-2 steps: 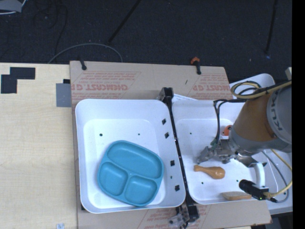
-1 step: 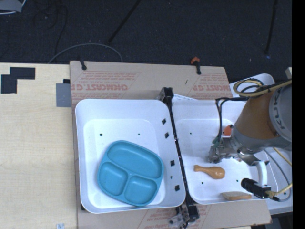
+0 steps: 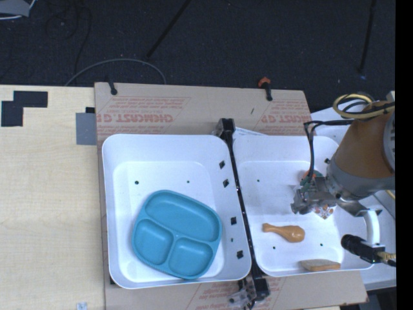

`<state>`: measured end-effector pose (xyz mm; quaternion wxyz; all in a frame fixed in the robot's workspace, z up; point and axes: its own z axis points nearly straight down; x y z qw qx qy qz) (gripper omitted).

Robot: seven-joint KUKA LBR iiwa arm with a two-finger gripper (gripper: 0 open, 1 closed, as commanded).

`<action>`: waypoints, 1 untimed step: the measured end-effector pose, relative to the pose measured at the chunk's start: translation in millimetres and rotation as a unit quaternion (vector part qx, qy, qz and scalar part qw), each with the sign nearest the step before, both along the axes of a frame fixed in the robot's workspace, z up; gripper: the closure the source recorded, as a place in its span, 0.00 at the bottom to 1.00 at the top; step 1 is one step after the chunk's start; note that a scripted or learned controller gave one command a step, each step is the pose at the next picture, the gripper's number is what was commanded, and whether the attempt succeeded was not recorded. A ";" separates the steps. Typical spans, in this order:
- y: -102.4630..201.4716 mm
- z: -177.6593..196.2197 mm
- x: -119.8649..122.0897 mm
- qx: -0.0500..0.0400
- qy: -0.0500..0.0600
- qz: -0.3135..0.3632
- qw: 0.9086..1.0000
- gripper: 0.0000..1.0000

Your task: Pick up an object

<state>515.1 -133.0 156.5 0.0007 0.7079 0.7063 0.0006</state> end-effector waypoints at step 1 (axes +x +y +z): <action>1.0 53.3 11.1 0.000 0.000 0.002 1.000 1.00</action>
